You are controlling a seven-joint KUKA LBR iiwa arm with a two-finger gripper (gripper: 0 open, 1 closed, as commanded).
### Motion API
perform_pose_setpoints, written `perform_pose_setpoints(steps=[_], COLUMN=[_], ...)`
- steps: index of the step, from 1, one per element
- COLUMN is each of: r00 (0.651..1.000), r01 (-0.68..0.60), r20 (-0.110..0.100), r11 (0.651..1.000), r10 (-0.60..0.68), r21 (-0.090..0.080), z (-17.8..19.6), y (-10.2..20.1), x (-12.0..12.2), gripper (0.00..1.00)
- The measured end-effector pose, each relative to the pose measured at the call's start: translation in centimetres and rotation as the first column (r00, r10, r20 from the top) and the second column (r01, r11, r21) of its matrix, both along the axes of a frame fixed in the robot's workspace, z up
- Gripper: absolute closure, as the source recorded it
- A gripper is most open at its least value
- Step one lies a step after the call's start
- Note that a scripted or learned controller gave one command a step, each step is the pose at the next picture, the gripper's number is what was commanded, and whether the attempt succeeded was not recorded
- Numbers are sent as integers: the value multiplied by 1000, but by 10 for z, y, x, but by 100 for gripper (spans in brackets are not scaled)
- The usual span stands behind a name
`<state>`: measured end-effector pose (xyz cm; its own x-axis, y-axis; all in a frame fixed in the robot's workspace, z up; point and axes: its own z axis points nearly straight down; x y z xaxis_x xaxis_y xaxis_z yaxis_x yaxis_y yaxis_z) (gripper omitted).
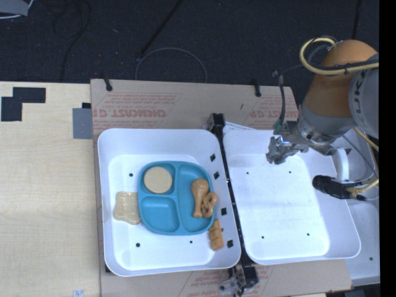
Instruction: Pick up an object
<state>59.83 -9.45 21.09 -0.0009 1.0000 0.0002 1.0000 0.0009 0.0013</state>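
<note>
The arm [337, 98] reaches in from the right, its wrist bent down over the right bin's [291, 240] upper part. The gripper [279, 150] hangs there with nothing between its fingers; whether they are apart or together I cannot tell. In the left bin [117, 150] lies a smooth blue sectioned tray [162, 218] bearing a round tan disc [157, 179] and a knobbly pretzel [203, 198]. A pale bread slice [127, 207] touches its left edge; a brown lumpy piece [216, 235] lies just beside its lower right

Red printed lettering runs along the cardboard sheet [161, 107] under the bins, at twelve o'clock above the left bin [117, 166]; it appears upside down and cannot be read reliably.
</note>
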Motion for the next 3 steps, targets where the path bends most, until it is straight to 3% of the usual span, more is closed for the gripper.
perform_pose_setpoints(steps=[1, 3], r00=[1000, 1000], r01=[0, -3], r20=[0, -6], r11=[1000, 1000], r10=[0, 3], r21=[0, 2], z=[43, 42], y=[-1, 105], x=[0, -22], gripper=[100, 100])
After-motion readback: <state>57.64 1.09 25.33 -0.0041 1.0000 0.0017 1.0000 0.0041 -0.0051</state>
